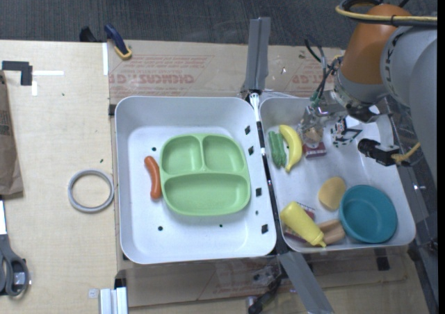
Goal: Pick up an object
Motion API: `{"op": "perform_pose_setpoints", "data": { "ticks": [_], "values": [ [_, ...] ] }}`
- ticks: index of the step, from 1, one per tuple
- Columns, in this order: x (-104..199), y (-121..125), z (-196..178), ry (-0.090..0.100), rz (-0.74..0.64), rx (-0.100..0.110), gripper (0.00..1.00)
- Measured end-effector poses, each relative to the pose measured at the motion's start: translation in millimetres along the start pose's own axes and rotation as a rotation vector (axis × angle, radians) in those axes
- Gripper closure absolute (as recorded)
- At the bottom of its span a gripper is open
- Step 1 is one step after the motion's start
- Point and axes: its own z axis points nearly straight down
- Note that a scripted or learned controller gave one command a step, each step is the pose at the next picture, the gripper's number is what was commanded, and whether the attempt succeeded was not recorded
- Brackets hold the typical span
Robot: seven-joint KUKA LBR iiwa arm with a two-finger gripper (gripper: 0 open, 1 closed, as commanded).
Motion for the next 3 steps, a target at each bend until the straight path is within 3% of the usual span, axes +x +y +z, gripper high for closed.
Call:
{"op": "perform_pose_setpoints", "data": {
  "ticks": [1,2,3],
  "values": [
    [66,18,-73,0.007,0.210,0.023,1.00],
    [66,18,-73,0.006,0.209,0.024,0.00],
    [32,-35,-73,0.009,0.055,0.024,0.00]
  ]
}}
